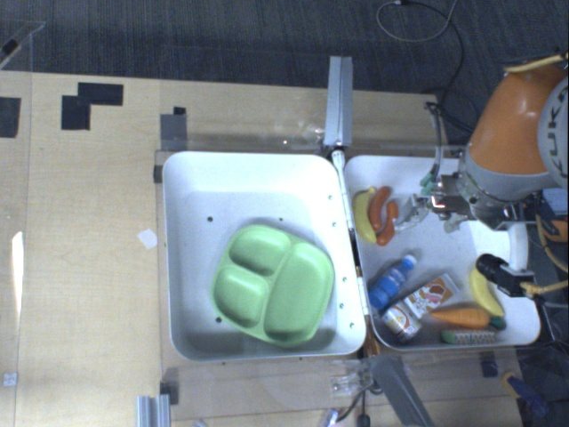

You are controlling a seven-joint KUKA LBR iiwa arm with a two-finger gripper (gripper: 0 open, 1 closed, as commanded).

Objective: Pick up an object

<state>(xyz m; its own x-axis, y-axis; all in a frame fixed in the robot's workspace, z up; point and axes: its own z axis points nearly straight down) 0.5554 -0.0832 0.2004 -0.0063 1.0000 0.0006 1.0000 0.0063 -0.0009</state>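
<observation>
Over the right bin point(391, 174), my pincer point(425, 205) hangs beside the hot dog point(382, 214), though I cannot tell its state. I judge a descent could nudge the banana point(363, 217) against the wall and miss.

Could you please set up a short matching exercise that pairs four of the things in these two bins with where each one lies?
Things:
1. green divided plate
2. hot dog
3. blue bottle
4. carrot

Places:
A. near the front edge of the right bin, stretched out sideways
B. in the left bin
C. near the back of the right bin, close to the divider between the bins
D. middle of the right bin, close to the divider, just behind the can

Pairs: 1-B, 2-C, 3-D, 4-A
</observation>
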